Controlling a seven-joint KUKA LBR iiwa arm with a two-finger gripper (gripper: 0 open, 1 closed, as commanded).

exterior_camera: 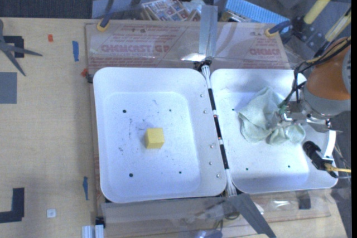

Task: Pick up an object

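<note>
Small yellow foam cube sat alone in left white bin. My gripper was down on crumpled pale-green cloth in right white bin, likely reaching to grab it; grip state: cannot tell.

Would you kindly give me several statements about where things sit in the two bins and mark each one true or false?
1. The yellow block lies in the left bin. True.
2. The pale green cloth lies in the left bin. False: it is crumpled in the right bin.
3. The gripper is over the right bin, at the cloth. True.
4. The yellow block touches the cloth. False: they sit in separate bins.
5. The arm's orange band hangs above the left bin. False: it is at the right bin's far right side.
</note>
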